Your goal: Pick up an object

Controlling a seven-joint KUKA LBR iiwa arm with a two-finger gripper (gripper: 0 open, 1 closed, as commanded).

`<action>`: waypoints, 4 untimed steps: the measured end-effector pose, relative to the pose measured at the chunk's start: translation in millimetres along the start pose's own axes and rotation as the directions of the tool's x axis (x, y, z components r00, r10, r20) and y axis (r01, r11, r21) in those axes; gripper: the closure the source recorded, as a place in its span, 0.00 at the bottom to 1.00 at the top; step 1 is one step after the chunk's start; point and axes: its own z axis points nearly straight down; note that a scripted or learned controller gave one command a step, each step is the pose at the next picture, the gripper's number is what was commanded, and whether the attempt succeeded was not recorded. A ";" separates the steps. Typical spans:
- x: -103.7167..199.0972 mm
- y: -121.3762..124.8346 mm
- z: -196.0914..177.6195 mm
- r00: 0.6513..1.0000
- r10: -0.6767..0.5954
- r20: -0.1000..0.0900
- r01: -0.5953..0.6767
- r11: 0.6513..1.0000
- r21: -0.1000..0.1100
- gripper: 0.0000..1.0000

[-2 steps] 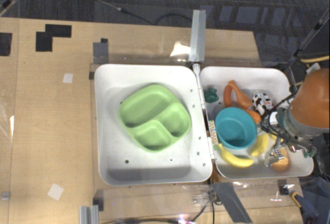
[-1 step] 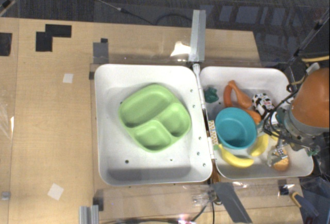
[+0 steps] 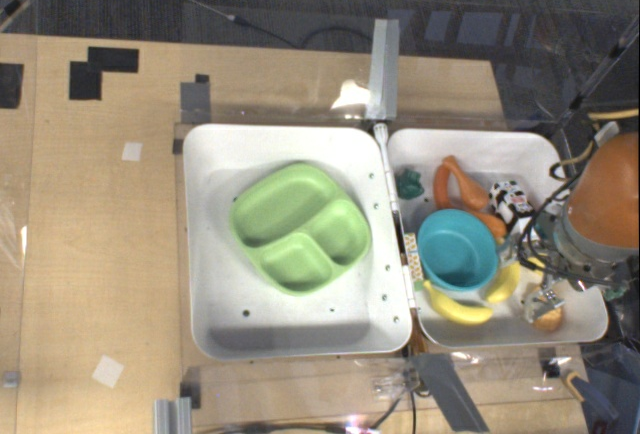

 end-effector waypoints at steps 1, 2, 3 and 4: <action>-1.0 -4.0 0.7 0.998 -0.067 0.000 0.067 0.998 -0.002 0.00; -1.3 -6.5 2.2 0.998 -0.062 0.001 0.062 0.998 -0.010 0.00; -0.1 -5.4 1.0 0.966 -0.259 -0.008 0.259 0.966 -0.002 0.00; -15.0 10.8 3.8 0.963 -0.271 0.020 0.271 0.962 -0.039 0.00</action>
